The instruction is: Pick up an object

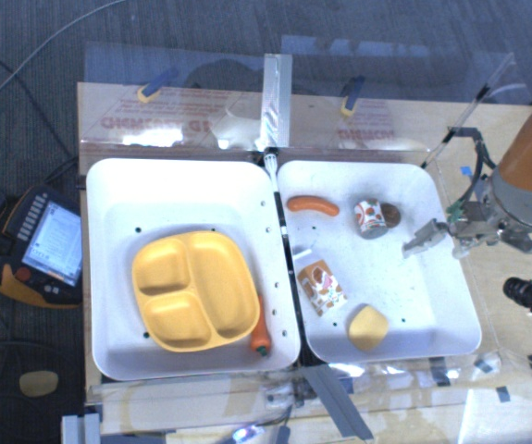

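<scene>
Object to pick hasn't been settled by the look of it — nothing is lifted yet, everything lies flat in the bins on the desk (108,109). The right bin (451,340) holds the candidates: a sausage (313,205) at the far left, a small patterned can (371,216) lying near the far middle, a printed packet (321,287) by the left wall and a yellow wedge (367,327) at the near side. The tool (425,238) sits low at the right side of that bin, just right of the can and apart from it; I can't tell whether it's spread or pressed together, too small and blurry. So the whole grab and lift is left, I'd say. Room-wise the middle of the right bin is bare, so there's open floor to come in on the can or the wedge. The packet and sausage sit close to the dividing wall — tighter there. The left bin (108,340) has a yellow divided tray (196,289) with a carrot (259,333) wedged beside it on the right.
</scene>
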`<act>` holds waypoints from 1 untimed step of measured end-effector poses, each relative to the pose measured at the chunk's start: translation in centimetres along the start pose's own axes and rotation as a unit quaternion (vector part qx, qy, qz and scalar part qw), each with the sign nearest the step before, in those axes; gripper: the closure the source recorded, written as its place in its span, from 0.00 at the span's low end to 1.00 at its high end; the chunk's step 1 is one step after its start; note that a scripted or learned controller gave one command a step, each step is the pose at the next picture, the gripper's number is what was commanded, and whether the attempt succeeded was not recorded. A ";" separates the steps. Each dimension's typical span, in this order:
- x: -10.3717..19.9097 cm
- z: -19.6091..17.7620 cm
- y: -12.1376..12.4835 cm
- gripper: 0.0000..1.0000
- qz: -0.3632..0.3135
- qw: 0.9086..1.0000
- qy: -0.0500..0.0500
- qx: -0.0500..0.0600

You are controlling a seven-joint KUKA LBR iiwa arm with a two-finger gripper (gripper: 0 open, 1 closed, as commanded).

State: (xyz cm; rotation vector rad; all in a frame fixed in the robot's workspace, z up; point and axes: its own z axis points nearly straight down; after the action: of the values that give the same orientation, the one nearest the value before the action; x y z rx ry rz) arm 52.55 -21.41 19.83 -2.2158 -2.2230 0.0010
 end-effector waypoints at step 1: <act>5.2 3.9 6.7 0.00 -0.010 1.000 -0.001 0.000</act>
State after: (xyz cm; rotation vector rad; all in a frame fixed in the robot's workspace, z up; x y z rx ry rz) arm 59.27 -16.18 15.94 -2.1932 -2.2471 0.0031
